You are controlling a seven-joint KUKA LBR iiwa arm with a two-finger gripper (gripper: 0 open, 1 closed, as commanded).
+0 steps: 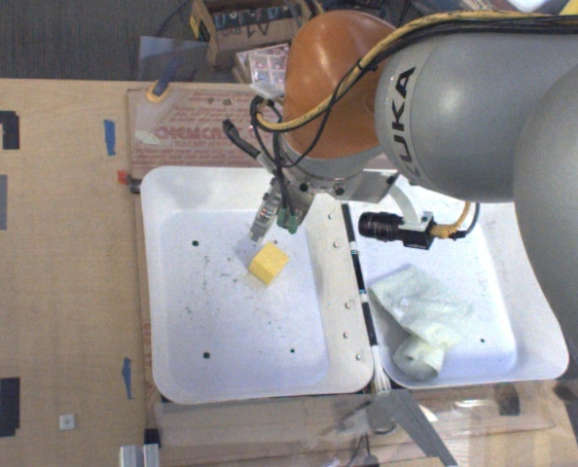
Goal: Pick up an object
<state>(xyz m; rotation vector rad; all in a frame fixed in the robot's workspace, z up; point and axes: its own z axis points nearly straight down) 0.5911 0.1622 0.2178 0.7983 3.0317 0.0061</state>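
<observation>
**Pincer above the yellow block, nothing lifted yet**

Pincer (267,224) hangs over the left bin (172,358), its tip pointing down and to the left, just above and beside the yellow block (269,264). Whether it is open or closed I cannot tell: the tip is small, seen at a slant, and partly masked by the wrist and its cables. Nothing can be seen caught in it.

The block lies on the bin floor, a little right of the middle and tilted on its corner as seen from above. It appears to sit apart from the pincer tip, with a sliver of white floor between them, though the gap is narrow. Dark specks are scattered on the floor around it.

Behind the pincer, the arm (484,86) comes in from the right, and its orange band (333,66) sits over the far edge of the left bin. A small black part (391,227) juts out from the wrist above the wall between the bins.

The right bin (547,358) holds a crumpled clear bag (425,305) and a pale cup (420,358) near its front corner, both well apart from the pincer.

As for progress, the approach looks nearly done, with the pincer lined up close to the block. The grasp itself and the lift are, by my reading, still to come.
</observation>
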